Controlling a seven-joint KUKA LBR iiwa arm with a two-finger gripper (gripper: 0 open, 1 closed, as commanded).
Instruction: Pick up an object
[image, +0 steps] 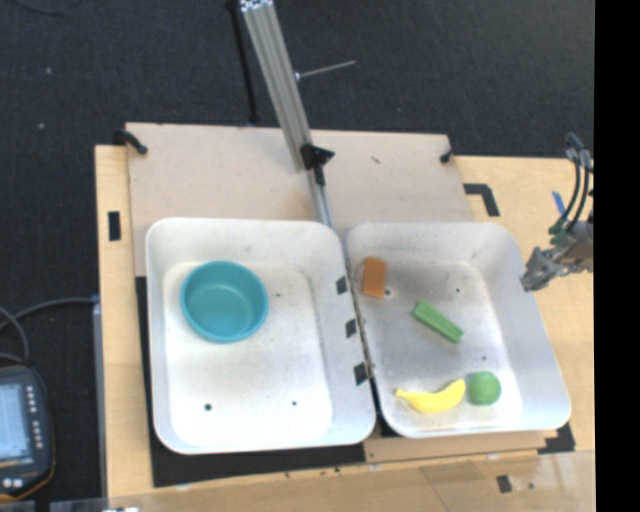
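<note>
Beside the right bin's (520, 300) far rim, your end effector (545, 268) hovers, grip unreadable, clear of the banana (432, 398).

No words, numbers or signs are showing clearly enough to read. The small handheld screen (18, 428) sitting left of the left bin (160, 420) is glowing, but whatever is on it is looking too blurry and tiny to make out.
</note>
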